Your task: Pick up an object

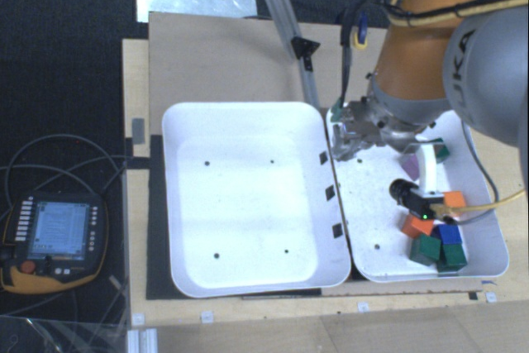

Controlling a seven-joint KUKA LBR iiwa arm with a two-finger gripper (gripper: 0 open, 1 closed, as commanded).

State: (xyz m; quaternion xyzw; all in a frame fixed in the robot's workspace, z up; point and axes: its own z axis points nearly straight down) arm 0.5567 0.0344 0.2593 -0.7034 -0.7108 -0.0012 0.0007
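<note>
My gripper [342,138] hangs over the far left part of the right bin [372,260], close to the rim it shares with the left bin [248,178]. Nothing can be seen held in it. A cluster of small blocks lies in the right bin's near right corner: an orange block [416,224], a blue block [450,234], a green block [427,249] and a darker green one [453,257]. Another orange block [454,200] lies just behind them. A purple piece [410,168] and a green piece [440,151] peek out from under the wrist.
The grey arm with its orange band [417,37] covers the right bin's far side. A slanted metal pole [281,4] stands behind the bins. A teach pendant [54,240] with cables lies left of the bench.
</note>
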